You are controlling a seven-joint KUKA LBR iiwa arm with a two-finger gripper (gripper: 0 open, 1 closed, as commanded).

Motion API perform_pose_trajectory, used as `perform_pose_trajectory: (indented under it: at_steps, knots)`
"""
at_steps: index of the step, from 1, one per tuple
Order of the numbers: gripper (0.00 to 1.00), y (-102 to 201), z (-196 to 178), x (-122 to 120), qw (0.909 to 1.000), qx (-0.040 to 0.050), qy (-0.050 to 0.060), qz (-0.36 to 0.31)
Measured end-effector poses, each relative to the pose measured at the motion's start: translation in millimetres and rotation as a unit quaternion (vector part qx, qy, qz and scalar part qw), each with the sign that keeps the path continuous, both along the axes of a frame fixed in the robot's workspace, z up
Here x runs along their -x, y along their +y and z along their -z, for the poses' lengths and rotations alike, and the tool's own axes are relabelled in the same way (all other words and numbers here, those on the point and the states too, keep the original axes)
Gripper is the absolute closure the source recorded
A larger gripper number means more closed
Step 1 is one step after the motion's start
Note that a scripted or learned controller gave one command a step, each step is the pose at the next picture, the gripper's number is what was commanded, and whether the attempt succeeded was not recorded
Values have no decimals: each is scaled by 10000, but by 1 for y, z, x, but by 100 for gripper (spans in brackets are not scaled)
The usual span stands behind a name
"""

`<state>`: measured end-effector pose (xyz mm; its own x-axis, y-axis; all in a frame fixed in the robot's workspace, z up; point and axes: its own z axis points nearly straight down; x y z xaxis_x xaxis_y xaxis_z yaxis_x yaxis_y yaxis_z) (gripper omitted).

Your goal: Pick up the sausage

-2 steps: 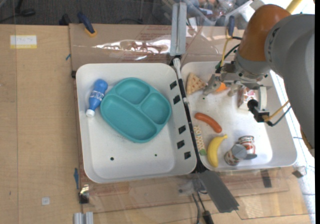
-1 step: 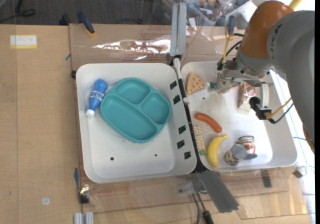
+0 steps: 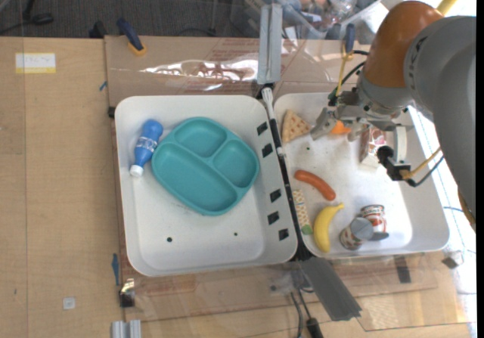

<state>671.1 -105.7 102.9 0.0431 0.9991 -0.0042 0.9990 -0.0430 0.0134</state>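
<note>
**Sausage loose in right bin, arm above the far half**

Sausage [image 3: 314, 184] lies flat near the middle of the right bin [image 3: 423, 232], slanting from upper left to lower right, closer to the bin's left wall. Nothing touches it.

Gripper [image 3: 342, 123] sits over the far part of the right bin, well apart from the sausage, below the orange band of the arm [image 3: 423, 57]. Cannot tell how the claw stands: the wrist hardware hides the tips. A small orange item shows just beside it; cannot tell what it is or whether it is gripped.

Other contents of the right bin:
- sandwich wedge [image 3: 294, 127] at the far left corner
- banana [image 3: 326, 226] by the near left corner, just below the sausage, apart from it
- can [image 3: 365, 226] on its side at the near edge, just right of the banana
- cracker strip [image 3: 300, 210] along the left wall, beside the banana

Left bin [image 3: 144, 242]: teal divided plate [image 3: 205, 165] at centre, and a blue-and-white bottle [image 3: 144, 146] lying touching its left rim.
</note>
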Motion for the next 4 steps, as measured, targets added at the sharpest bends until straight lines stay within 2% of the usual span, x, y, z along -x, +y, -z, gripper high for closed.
perform_pose_trajectory:
  at_steps: [1,2,3,4]
  knots:
    - [100,-1,-12,-1,10000,5,-27,7]
    - [0,-1,-12,-1,10000,5,-24,6]
    - [100,-2,-24,-2,10000,10,-54,13]
    - [100,66,-128,3,9997,-22,43,-232]
